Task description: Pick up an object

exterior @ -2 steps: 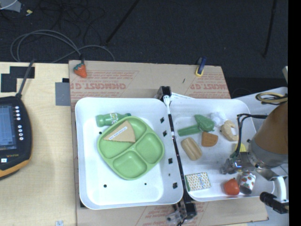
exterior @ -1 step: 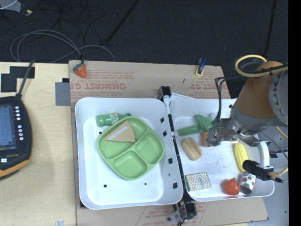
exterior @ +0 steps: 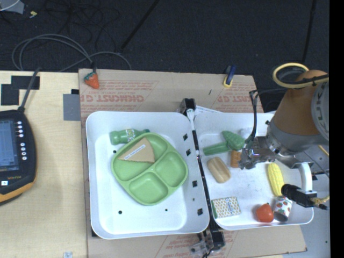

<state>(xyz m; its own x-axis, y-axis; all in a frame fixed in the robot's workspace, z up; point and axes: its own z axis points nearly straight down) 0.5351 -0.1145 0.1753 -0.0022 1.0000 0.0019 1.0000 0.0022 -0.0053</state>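
My gripper (exterior: 247, 159) hangs low over the middle of the right bin (exterior: 244, 223), on the grey arm with the orange band. Touching its left side is a small orange object (exterior: 235, 158); whether the gripper holds it is unclear. A green leafy vegetable toy (exterior: 227, 142) lies just up and left of it. Left of the gripper rests a tan bread roll (exterior: 219, 169). A yellow corn cob (exterior: 275, 178) lies to the gripper's lower right.
A red tomato (exterior: 264, 213), a small patterned cup (exterior: 283, 208) and a patterned flat packet (exterior: 226, 206) sit near the right bin's front. The left bin (exterior: 102, 214) holds a green divided plate (exterior: 171, 172) with a sandwich wedge (exterior: 138, 152), and a green bottle (exterior: 124, 136).
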